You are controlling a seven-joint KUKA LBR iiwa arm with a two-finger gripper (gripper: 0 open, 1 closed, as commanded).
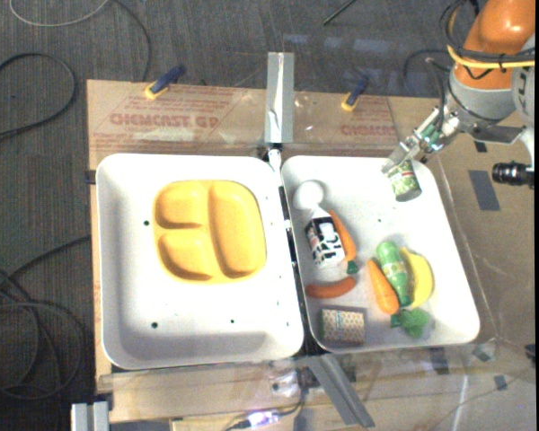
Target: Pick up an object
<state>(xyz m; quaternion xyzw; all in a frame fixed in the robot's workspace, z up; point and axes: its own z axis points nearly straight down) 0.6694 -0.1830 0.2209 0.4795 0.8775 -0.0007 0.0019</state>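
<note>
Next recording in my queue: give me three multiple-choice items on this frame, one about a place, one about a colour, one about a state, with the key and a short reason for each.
1. Where does the yellow sectioned plastic tray lie?
A. in the left white bin
B. in the right white bin
C. on the cardboard sheet behind the bins

2. What colour is the band above the arm's wrist?
A. blue
B. orange
C. green

3. How does the small green and white packet sit relative to the gripper?
A. lying flat beside the white bottle
B. hanging at the gripper's tip, near the right bin's far corner
C. resting on the yellow tray

Key: 1 A, the tray sits in the middle of the left bin. 2 B, the band is orange. 3 B, the packet sits directly under the gripper's tip, apart from the other items.
</note>
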